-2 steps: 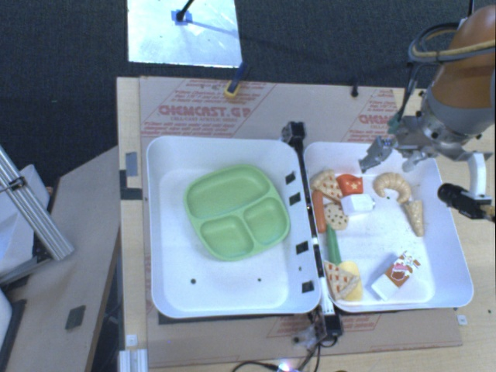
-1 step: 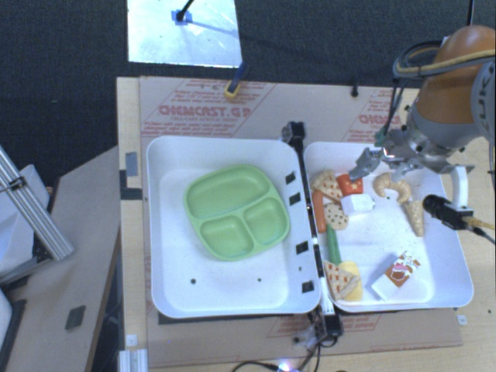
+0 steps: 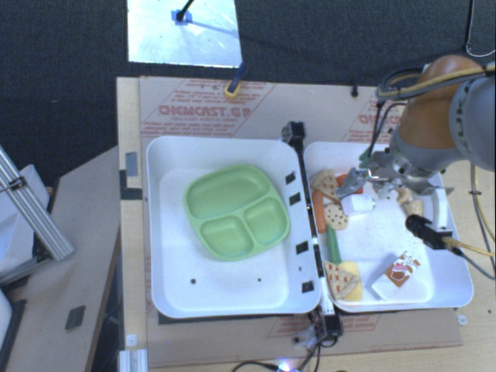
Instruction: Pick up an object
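1. In the camera view you see two white bins side by side: the left bin (image 3: 167, 285) fills the centre of the frame, and the right bin (image 3: 449, 285) sits at centre right.
2. A green divided plate (image 3: 236, 211) lies in the left bin, in its upper middle part.
3. The arm (image 3: 442, 122) comes in from the upper right of the frame, and its gripper (image 3: 358, 183) hangs over the upper part of the right bin.
4. You cannot tell from this angle how the claw stands; nothing is seen clamped in it.
5. Just below the gripper lies a small white block (image 3: 358, 204), with a round cracker (image 3: 336, 216) just left of it.
6. An orange carrot (image 3: 319, 210) and a green stick (image 3: 333, 246) lie along the right bin's left wall.
7. A sandwich wedge (image 3: 341, 279) lies at lower left of that bin, and a red-and-white carton (image 3: 397, 273) at lower right.
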`<state>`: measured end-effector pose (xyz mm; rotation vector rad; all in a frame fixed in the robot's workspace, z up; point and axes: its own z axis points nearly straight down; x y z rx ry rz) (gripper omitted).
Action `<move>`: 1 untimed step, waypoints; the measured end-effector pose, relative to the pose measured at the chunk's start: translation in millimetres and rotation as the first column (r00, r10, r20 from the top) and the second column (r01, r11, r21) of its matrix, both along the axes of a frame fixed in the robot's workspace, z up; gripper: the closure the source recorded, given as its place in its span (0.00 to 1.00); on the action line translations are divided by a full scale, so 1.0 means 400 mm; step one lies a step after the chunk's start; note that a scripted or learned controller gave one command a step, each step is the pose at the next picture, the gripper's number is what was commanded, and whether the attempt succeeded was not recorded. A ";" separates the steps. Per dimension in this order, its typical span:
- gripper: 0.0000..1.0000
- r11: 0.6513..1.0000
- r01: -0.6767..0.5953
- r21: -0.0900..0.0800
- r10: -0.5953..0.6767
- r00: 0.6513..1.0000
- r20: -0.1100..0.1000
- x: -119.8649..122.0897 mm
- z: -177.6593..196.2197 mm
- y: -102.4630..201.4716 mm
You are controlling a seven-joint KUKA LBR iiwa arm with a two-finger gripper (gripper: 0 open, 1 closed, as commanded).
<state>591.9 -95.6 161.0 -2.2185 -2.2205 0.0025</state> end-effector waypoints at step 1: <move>0.00 1.000 0.001 -0.003 -0.001 1.000 0.003 -0.020 -0.117 -0.013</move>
